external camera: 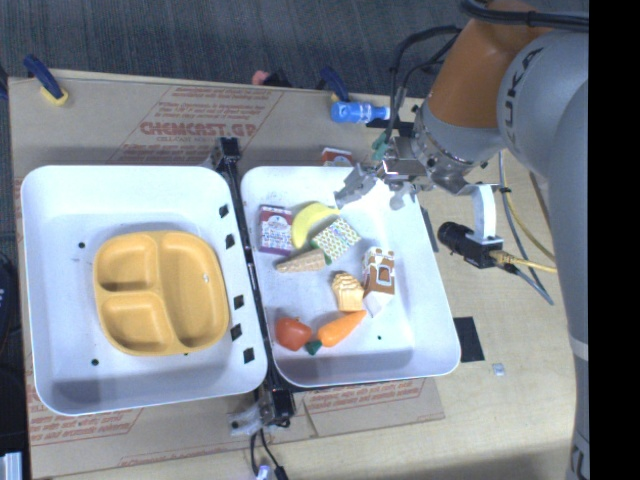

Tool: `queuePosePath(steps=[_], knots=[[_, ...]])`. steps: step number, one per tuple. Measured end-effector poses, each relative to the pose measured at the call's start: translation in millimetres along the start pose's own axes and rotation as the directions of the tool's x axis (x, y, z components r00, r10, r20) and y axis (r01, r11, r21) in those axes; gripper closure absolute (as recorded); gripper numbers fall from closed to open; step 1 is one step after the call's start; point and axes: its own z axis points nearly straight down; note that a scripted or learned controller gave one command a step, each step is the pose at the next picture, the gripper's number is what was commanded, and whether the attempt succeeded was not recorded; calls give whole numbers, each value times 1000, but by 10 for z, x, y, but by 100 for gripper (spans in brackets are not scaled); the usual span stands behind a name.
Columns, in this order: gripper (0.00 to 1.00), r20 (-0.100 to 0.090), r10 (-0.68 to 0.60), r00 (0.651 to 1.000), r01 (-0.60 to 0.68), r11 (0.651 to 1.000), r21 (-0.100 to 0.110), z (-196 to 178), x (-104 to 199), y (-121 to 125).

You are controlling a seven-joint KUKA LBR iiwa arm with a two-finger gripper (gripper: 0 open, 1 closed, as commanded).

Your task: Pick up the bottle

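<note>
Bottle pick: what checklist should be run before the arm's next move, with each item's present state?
1. Bottle found: ok. The bottle is in the right bin, toward its right wall.
2. Jaws free: ok. They are open with nothing between them.
3. Jaws over the bottle: not ok. They hang at the bin's far edge, apart from the bottle.
4. Room beside the bottle: not ok. The bread sits close on its left.
5. Bottle's pose: cannot tell. It is too small to judge whether it is upright or lying.
</note>
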Motion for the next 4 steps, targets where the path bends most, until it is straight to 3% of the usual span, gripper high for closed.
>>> queuePosePath(steps=[1, 2, 3, 4], knots=[[0, -1, 157, 988, -157, 988, 3, 1348, 436, 84], [100, 0, 152, 988, -152, 988, 4, 1241, 434, 88], [100, -1, 267, 964, -267, 964, 2, 659, 1005, -735], [100, -1, 173, 985, -173, 985, 2, 543, 1455, -1221]])
